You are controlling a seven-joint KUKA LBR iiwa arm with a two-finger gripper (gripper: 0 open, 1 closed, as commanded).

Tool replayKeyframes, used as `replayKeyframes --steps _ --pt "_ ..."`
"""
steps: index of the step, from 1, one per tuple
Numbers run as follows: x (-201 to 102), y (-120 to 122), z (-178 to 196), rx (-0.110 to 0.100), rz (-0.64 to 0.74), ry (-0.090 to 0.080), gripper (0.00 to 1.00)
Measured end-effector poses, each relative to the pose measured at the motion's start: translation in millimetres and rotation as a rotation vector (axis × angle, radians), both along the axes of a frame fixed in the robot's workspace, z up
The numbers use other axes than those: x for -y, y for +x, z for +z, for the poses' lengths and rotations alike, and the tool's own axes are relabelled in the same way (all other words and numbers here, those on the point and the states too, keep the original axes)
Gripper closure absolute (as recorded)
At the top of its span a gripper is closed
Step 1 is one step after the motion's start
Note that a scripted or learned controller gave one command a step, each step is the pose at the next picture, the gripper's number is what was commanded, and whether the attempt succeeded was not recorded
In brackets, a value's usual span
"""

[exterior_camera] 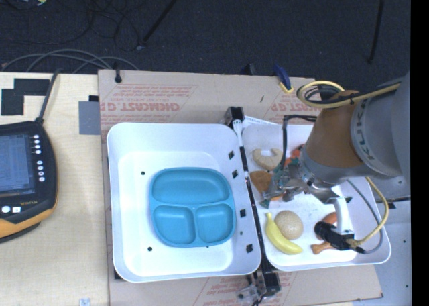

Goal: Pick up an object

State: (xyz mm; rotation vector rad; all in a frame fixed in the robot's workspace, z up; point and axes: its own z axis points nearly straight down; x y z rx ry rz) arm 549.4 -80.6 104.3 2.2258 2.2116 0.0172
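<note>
The jaws sit low over the left part of the right bin (305, 209), at the end of the grey arm (348, 140) that reaches in from the right. They read only as a dark tangle of metal under the wrist, so whether they are wide, narrow or closed on anything cannot be told. Just to their left, close against the bin's left wall, lies a brown piece (259, 180); its shape is hard to make out, and whether the jaws touch it is unclear. Above it lies a pale beige piece (267, 158), with its right end running in behind the robot's hardware. Below the jaws, a round tan object (289, 223) rests against the inner curve of a banana (281, 236). The banana's long axis runs on a diagonal from upper left to lower right, with one tip pointing up toward the jaws and the other toward the bin's near edge. Further right, an orange thing (329, 219) is partly covered by robot parts and too small to identify. The left bin (127, 164) holds a blue tray (191, 205) with three compartments. Both bins stand on a sheet of cardboard (174, 100) on the table (67, 258), and a handheld screen (20, 177) at the far left is cut off by the view's edge.
</note>
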Motion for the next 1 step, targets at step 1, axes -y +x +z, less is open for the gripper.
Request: replayKeyframes --steps 1 --pt "-57.3 11.9 103.7 -0.003 0.013 -0.003 1.00"
